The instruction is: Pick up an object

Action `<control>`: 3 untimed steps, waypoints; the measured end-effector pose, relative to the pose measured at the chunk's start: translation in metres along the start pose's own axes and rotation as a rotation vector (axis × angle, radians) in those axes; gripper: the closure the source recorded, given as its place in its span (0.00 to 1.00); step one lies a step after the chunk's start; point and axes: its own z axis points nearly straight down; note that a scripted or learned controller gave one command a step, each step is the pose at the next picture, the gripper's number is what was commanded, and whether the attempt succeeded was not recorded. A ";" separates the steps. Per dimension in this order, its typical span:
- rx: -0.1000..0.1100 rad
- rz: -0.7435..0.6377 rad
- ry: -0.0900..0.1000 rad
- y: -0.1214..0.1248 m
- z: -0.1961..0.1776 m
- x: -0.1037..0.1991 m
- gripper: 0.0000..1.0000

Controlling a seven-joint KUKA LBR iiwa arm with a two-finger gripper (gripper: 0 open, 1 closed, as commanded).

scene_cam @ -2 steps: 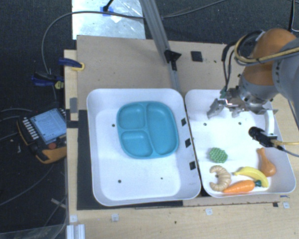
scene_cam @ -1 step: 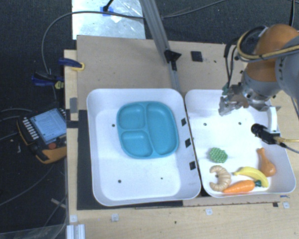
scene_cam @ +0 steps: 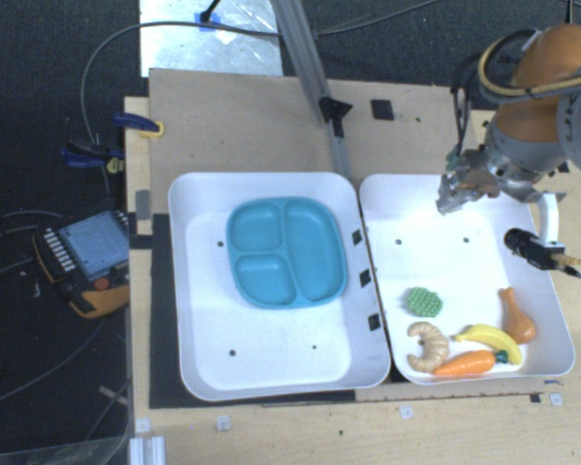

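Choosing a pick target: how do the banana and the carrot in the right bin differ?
The banana is yellow and curved; the carrot is orange and straighter. The banana lies farther from the bin's near wall, just behind the carrot, which lies along that wall. Both lie flat in the right bin's near corner, close together, far from the gripper.

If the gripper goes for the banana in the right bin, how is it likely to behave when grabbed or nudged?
The banana looks like a smooth, glossy toy, so it is probably light and may slip between fingers. Its curve suggests it could pivot or rock rather than roll straight. It lies close against the carrot near the bin's corner, so a nudge would likely shift both.
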 end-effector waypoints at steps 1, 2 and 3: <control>-0.002 -0.002 0.000 -0.004 -0.061 0.006 1.00; -0.001 -0.002 0.000 -0.003 -0.102 0.006 1.00; 0.004 -0.005 0.001 0.006 -0.083 0.053 1.00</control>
